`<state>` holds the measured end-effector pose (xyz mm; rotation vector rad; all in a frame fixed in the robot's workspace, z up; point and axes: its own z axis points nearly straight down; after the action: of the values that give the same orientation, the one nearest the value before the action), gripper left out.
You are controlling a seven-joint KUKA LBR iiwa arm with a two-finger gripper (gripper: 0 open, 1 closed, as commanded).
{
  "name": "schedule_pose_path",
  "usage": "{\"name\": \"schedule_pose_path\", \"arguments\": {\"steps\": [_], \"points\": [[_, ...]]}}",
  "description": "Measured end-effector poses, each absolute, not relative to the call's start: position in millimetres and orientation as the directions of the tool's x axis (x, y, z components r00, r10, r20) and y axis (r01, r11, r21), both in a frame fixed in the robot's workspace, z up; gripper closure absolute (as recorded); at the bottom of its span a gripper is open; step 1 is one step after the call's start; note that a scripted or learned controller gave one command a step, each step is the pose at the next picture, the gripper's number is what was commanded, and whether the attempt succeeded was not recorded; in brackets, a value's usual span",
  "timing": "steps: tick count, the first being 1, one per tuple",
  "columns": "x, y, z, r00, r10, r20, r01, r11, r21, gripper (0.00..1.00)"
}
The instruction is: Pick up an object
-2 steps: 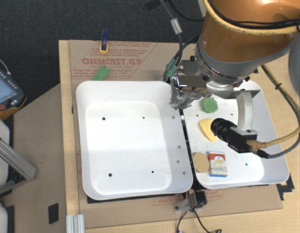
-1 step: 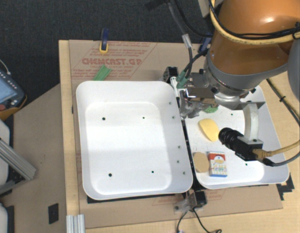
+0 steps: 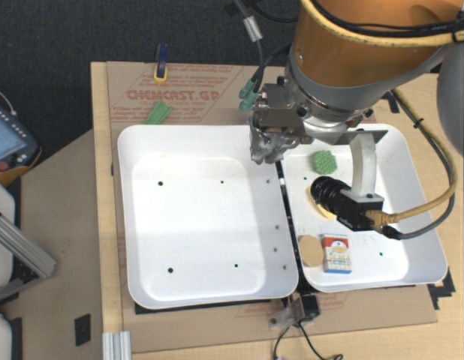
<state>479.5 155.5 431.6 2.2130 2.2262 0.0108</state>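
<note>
My gripper (image 3: pixel 266 150) hangs over the top end of the divider between the two white bins, at the far edge of the left bin (image 3: pixel 142 223). In the right bin (image 3: pixel 412 238) lie a green bumpy round piece (image 3: pixel 323 160), a tan disc (image 3: pixel 311 251) and a small red, white and blue box (image 3: pixel 336 255) next to the disc. A yellowish object (image 3: pixel 323 209) peeks out from under a black cylinder. All of these objects lie to the right of the gripper, apart from it.
A black cylinder (image 3: pixel 338 199) on a white bracket (image 3: pixel 363 167), with a yellow cable (image 3: pixel 420 205), hangs from the arm over the right bin. The orange arm body (image 3: pixel 375 28) covers the right bin's far side. A green clip (image 3: pixel 157 112) and a blue and yellow clip (image 3: pixel 161 64) sit on the cardboard behind the left bin.
</note>
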Motion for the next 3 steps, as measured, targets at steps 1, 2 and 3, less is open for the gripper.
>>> {"name": "schedule_pose_path", "arguments": {"steps": [1, 2, 3], "points": [[479.1, 111.1, 420.1, 0.004, 1.000, -0.001, 1.000, -0.004, -0.004, 1.00], [478.6, 81.4, 356.1, 0.005, 1.000, -0.002, 1.000, -0.005, -0.009, 1.00], [479.4, 124.2, 378.9, -0.005, 1.000, 0.002, 1.000, 0.005, 0.004, 1.00]]}}
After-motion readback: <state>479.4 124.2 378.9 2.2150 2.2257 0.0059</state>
